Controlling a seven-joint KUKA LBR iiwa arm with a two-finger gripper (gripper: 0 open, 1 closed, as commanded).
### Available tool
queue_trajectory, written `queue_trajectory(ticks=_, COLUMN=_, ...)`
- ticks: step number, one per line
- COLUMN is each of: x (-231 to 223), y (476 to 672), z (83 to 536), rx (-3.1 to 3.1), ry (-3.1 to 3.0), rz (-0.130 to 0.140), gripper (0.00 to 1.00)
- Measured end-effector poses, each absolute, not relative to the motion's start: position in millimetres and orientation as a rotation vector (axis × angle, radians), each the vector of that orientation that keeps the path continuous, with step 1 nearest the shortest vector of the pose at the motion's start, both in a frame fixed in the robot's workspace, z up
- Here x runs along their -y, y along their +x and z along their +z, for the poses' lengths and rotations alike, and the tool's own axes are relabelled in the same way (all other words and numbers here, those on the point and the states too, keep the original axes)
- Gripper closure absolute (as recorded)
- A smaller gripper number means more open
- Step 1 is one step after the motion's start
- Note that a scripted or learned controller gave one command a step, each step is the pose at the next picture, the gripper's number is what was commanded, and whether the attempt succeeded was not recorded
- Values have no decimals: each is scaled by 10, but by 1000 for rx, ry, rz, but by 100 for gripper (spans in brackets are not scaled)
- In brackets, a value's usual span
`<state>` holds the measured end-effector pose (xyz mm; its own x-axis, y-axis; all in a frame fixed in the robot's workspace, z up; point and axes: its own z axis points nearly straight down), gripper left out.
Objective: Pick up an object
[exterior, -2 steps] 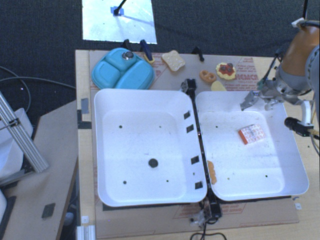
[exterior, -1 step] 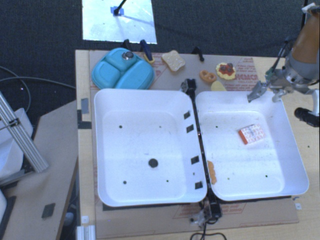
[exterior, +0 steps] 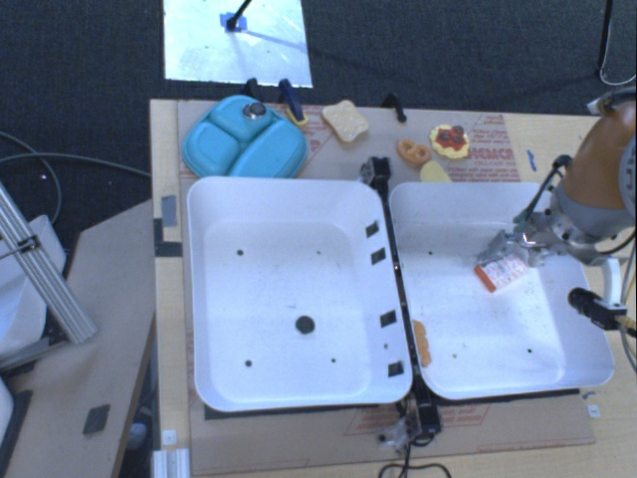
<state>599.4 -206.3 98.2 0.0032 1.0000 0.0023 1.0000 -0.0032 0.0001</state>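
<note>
Packet (exterior: 501, 272) sits right under the gripper (exterior: 520, 247), touching its tip; grip state impossible to tell, so the lift looks not yet done.

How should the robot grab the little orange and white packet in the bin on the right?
Probably from straight above, pinching across its narrow width. The packet looks flat and lies slanted on the right bin floor, so its long side edges are the easiest to catch. The pincer is already right at its upper end; whether it grips it, I can't tell.
</note>
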Motion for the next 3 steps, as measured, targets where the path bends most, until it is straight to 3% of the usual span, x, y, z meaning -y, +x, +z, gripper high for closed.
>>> queue_trajectory(ticks=1, x=1807, y=6392, z=856, rx=2234, ry=-2218, rz=-5, gripper=0)
queue_trajectory(ticks=2, x=1271, y=6713, z=859, rx=2234, ry=-2213, rz=-9, gripper=0)
queue_trajectory(ticks=3, x=1533, y=6706, z=1680, rx=2229, ry=-2227, rz=-8, gripper=0)
